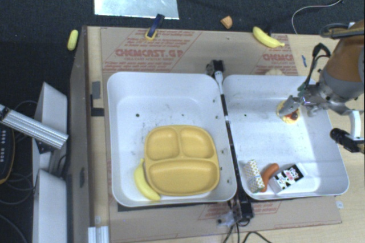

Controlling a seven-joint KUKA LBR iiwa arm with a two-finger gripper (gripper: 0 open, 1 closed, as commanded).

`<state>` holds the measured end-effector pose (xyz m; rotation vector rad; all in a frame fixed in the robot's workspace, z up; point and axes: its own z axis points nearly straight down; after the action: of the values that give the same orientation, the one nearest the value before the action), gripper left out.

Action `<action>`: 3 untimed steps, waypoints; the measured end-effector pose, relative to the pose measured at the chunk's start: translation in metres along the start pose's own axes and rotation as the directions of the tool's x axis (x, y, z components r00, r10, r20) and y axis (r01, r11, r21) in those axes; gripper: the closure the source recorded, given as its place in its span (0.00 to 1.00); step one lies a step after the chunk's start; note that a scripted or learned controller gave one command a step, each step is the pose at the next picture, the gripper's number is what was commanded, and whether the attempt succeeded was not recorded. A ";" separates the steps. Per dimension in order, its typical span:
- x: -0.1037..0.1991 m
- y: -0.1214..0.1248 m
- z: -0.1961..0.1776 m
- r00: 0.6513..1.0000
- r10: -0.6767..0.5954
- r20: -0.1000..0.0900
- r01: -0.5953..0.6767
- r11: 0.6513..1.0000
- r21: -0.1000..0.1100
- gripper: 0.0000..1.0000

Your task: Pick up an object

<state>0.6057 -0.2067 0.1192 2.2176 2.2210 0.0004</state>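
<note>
Cardboard-lined surface [171, 48] bearing two smooth white bins. Right bin [328, 179]: small rounded yellow-and-red object [289, 114] near its upper right, touched by grey pincer [292, 106], grip state impossible to tell. Left bin [122, 122]: glossy yellow sectioned plate [181, 159], curved banana [144, 182] alongside.

Two shallow white bins sit side by side on the table [171, 45]. The left bin [122, 122] holds a yellow divided tray [181, 159] with a banana [144, 182] touching its lower-left edge. In the right bin [319, 148], the end effector [292, 106] hangs just above a small yellow-and-red object [290, 116] near the upper right. Along the front wall lie a patterned piece [254, 174], an orange carrot-like piece [269, 170] and a black-and-white box [288, 177]. Another banana [266, 37] rests on the table behind the bins.
</note>
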 end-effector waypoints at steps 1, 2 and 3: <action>0.000 0.002 0.009 1.000 -0.001 0.000 0.001 1.000 0.000 0.00; 0.000 0.010 0.008 1.000 -0.002 -0.001 0.002 1.000 -0.001 0.00; 0.000 0.018 -0.008 1.000 -0.002 -0.001 0.002 1.000 -0.001 0.00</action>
<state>0.6236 -0.2064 0.1270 2.2151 2.2232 0.0032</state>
